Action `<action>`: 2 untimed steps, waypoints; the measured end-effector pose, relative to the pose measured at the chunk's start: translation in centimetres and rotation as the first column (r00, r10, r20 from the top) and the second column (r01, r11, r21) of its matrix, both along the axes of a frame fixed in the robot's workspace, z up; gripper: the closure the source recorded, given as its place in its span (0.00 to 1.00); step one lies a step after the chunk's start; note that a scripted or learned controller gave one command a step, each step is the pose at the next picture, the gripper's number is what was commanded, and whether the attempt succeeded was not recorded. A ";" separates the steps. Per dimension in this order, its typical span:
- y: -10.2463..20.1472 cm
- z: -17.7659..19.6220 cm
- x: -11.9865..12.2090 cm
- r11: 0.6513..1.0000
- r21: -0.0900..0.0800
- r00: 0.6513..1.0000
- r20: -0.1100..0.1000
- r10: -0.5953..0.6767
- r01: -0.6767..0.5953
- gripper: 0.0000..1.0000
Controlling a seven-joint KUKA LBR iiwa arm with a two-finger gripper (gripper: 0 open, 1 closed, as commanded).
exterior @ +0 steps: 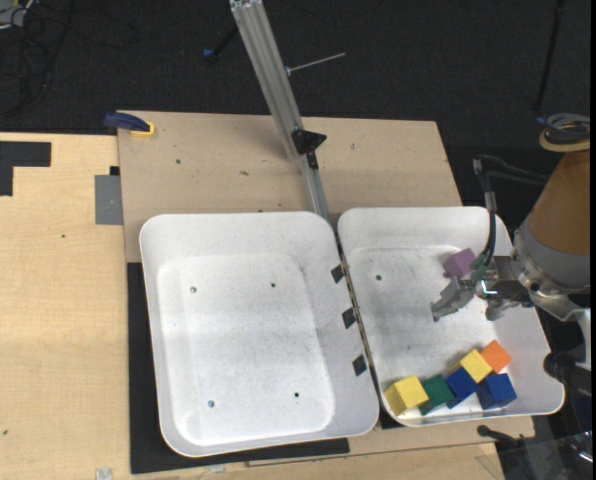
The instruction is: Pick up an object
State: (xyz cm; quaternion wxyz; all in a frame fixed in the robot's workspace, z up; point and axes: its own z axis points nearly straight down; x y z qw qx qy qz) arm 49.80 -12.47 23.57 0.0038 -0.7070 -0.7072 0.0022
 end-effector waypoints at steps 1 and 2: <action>-0.1 0.2 0.1 1.000 -0.001 1.000 0.005 -0.004 0.004 0.00; -0.1 -6.3 -0.2 1.000 0.001 1.000 -0.002 -0.001 0.001 0.00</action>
